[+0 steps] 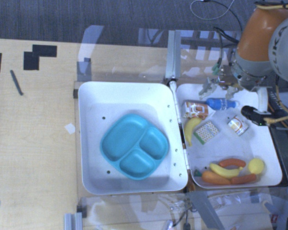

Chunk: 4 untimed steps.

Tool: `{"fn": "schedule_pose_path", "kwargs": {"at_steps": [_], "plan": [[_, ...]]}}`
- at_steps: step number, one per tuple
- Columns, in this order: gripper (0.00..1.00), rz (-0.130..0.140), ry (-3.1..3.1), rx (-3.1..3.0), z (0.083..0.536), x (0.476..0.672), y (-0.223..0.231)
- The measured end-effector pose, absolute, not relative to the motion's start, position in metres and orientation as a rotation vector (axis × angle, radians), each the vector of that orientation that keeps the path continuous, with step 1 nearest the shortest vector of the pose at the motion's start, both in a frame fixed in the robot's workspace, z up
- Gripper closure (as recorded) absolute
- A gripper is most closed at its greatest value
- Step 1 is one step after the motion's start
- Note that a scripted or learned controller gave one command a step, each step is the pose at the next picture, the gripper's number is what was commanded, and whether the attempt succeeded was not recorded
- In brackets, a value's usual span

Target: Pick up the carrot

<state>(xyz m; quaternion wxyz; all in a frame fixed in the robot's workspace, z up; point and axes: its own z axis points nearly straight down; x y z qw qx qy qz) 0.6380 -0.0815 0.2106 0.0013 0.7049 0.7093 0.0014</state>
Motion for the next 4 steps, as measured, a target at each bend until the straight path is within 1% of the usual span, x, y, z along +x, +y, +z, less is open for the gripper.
{"fn": "schedule_pose_path", "kwargs": {"at_steps": [1,2,3,4], "plan": [[0.00,0.022,1.903,2.488,0.103,0.573,-0.105],[0.00,0.005,1.716,2.630,0.118,0.533,-0.127],[1.00,0.011,1.716,2.627,0.129,0.535,-0.126],[1.00,0.006,1.690,2.643,0.225,0.509,-0.129]]}}
